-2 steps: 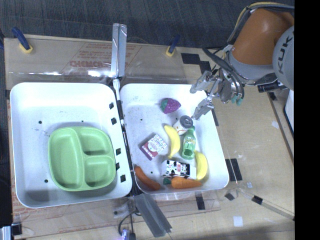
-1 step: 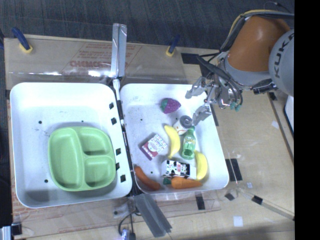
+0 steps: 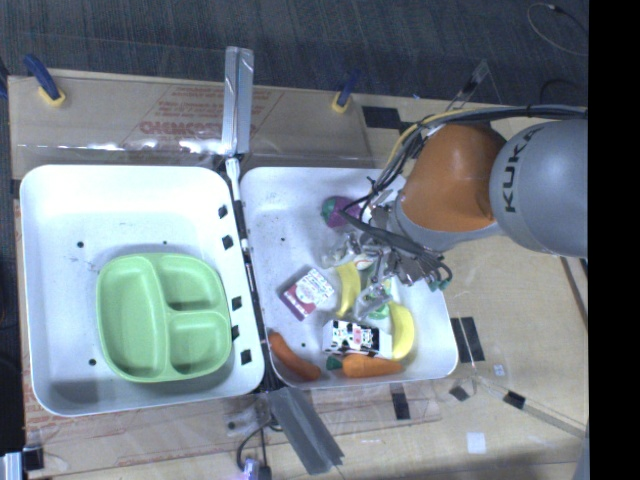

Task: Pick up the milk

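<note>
The milk [image 3: 353,338] is a small carton with black and white cow patches. It lies flat near the front of the right bin [image 3: 270,208], between a yellow banana [image 3: 402,330] and an orange carrot [image 3: 372,366]. My gripper [image 3: 375,290] hangs low in the right bin, just behind the milk and over a second banana [image 3: 347,286]. Cables and the wrist cover much of the gripper. Nothing visibly sits in its grasp.
A pink and white carton [image 3: 308,291] lies left of the gripper. A purple and green item [image 3: 335,209] sits at the bin's back, and an orange sausage-like piece [image 3: 290,358] at its front left corner. The left bin [image 3: 60,198] holds a green divided tray [image 3: 165,316].
</note>
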`<state>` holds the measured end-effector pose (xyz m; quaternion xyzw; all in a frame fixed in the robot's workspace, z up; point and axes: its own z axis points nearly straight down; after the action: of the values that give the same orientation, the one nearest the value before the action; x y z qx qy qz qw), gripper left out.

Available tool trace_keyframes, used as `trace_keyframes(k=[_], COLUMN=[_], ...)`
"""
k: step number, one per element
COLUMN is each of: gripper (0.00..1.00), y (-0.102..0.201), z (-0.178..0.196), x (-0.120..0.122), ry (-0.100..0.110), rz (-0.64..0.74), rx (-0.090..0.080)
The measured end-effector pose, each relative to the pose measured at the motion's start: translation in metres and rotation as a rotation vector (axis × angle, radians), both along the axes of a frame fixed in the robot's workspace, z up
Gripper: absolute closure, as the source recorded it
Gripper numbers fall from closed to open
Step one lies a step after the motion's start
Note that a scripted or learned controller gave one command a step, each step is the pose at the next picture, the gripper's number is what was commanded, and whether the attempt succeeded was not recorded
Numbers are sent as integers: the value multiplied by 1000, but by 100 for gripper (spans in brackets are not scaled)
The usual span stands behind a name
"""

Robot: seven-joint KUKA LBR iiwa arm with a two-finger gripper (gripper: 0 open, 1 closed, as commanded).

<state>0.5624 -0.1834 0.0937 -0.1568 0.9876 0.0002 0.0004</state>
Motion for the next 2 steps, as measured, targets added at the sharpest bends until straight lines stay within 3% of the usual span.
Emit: trace_keyframes(k=[1, 2], gripper=[0, 0], y=[2, 19], z=[51, 14], x=[-34, -58], ry=[2, -24], rz=[-111, -384], rx=[0, -12])
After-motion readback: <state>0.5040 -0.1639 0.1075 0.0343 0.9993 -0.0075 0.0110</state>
